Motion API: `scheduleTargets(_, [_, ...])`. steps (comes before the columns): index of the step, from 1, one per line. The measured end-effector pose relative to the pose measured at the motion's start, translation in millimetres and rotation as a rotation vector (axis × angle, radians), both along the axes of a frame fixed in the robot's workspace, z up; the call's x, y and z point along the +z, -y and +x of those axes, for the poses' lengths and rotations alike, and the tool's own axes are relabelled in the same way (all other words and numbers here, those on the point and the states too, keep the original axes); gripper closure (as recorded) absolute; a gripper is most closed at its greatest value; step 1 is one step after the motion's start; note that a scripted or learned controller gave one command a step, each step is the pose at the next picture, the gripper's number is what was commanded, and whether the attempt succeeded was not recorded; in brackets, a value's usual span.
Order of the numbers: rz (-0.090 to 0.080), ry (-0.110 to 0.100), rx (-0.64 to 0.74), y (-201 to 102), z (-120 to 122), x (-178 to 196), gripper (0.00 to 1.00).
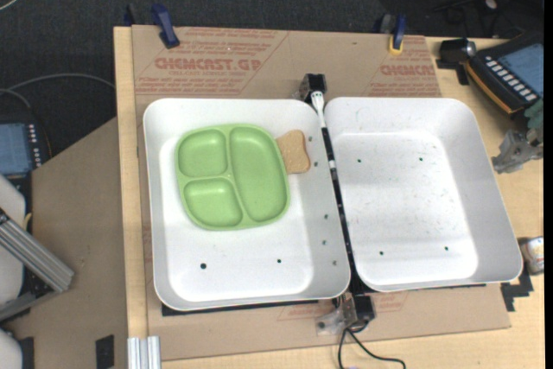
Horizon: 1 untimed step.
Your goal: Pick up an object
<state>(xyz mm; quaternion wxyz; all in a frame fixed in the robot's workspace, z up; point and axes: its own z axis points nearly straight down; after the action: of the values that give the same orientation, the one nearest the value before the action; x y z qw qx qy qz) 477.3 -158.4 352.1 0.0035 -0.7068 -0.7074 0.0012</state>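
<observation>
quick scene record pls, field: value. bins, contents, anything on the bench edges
left bin: holds two things
green divided plate: three compartments, lies flat in the far part of the left bin
tan block: touches the plate's right rim, looks like a sponge or bread slice, cannot tell which
right bin: white, speckled floor
bench board: brown, red lettering
clamps: blue and yellow on the far edge

A robotics lab is suggested by clamped brown cardboard sheeting, trailing black cables and a handheld control pendant at far right.
</observation>
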Motion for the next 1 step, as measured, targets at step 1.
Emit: scheduleTargets(1, [-0.012, 0.018, -0.006, 69.9, 16.5, 85.9, 1.0])
